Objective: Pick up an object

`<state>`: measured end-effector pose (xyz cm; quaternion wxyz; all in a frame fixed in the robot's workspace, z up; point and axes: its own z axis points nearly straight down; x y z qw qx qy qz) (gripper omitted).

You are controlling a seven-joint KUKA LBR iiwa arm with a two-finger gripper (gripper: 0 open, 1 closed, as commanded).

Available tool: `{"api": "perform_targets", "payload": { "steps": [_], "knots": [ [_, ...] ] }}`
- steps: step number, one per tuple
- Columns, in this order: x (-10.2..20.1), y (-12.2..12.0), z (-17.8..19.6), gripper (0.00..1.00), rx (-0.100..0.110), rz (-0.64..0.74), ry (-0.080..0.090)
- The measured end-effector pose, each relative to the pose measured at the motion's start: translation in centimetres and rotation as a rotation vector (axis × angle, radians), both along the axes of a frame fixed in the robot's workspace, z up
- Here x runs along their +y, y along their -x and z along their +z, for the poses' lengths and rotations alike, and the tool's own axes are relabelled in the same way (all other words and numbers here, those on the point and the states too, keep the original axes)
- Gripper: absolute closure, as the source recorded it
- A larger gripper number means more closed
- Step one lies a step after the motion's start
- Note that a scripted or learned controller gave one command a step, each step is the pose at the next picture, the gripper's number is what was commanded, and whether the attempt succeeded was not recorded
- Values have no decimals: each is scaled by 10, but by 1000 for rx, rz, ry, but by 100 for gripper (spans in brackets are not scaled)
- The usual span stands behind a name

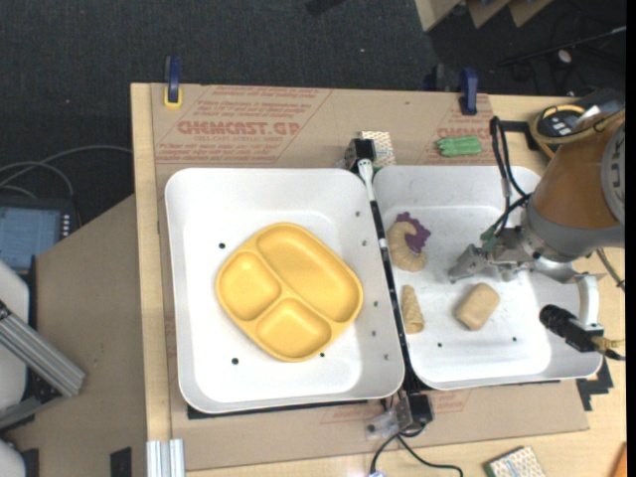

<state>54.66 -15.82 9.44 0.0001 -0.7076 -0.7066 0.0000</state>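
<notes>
Two shallow white bins sit side by side on a cardboard-covered bench [248,117], and the divider where their rims meet serves well as the reference line. The left bin [189,266] holds a yellow three-compartment plate [288,290], lying flat near that bin's middle, well apart from the divider. The right bin [517,361] holds the loose objects. Just beside the divider, toward the far end, a tan lump [405,248] lies touching a small purple piece [415,231] that rests against its far side. Nearer the front, still just beside the divider, lies a narrow tan stick-shaped piece [411,309]. Farther from the divider, near the bin's middle, sits a tan rounded block [478,306].

The grey arm with its orange band [581,182] reaches in from the side opposite the divider. Its gripper [479,262] hangs low over the right bin, just beyond the rounded block's far edge, with metal fingers [465,266] pointing toward the divider. Whether those fingers are apart or together cannot be told from this angle, and nothing is seen between them. Beyond the bins, on the bench's far edge, a green item [458,147] lies flat, and a blue clamp [173,79] grips the bench corner.
</notes>
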Motion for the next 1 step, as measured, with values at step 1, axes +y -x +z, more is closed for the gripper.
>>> {"api": "perform_targets", "payload": {
  "steps": [1],
  "knots": [
    [51, -50, 9, 0, -6, 8, 0]
  ]
}}
